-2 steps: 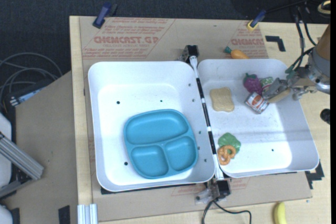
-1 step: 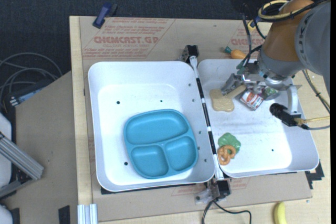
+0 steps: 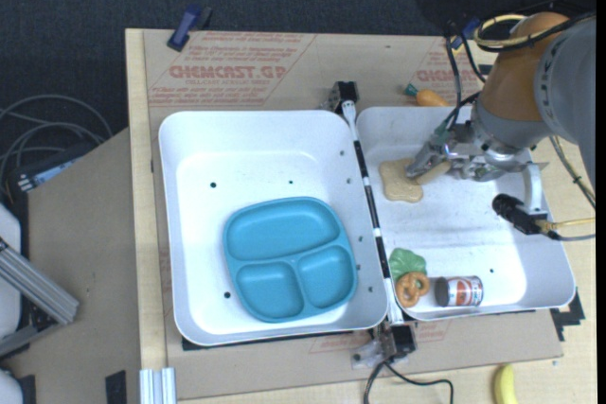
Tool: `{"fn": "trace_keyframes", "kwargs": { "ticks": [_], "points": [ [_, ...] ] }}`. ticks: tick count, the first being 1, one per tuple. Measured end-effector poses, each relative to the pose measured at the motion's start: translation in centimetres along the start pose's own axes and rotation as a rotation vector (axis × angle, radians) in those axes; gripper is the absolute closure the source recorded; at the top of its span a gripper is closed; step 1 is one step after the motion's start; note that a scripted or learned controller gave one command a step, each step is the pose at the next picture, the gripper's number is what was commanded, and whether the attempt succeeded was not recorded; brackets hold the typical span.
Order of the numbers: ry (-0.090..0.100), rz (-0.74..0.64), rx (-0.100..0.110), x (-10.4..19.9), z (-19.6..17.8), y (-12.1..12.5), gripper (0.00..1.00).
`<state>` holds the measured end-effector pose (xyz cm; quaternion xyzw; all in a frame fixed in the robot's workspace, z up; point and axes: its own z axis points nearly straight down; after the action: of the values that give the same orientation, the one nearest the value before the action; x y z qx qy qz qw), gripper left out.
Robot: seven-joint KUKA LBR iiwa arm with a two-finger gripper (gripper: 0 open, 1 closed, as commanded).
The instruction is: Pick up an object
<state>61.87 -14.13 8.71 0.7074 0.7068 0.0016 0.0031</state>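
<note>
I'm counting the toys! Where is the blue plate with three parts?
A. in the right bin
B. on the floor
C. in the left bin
C: the blue plate lies flat in the left bin, while the right bin holds the small can.

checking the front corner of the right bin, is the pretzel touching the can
Apart. The camera view shows a strip of white bin floor between the pretzel and the can, which lies on its side just right of it.
</note>
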Motion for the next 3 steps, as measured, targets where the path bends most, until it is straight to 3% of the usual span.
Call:
{"fn": "trace_keyframes", "kwargs": {
  "ticks": [1,2,3],
  "points": [
    [0.009,0.001,0.023,-1.3,0.2,4.5,0.00],
    [0.004,0.002,0.025,-1.5,-0.9,4.5,1.00],
    [0.002,-0.002,0.002,3.4,-0.1,-0.3,1.00]
  ]
}}
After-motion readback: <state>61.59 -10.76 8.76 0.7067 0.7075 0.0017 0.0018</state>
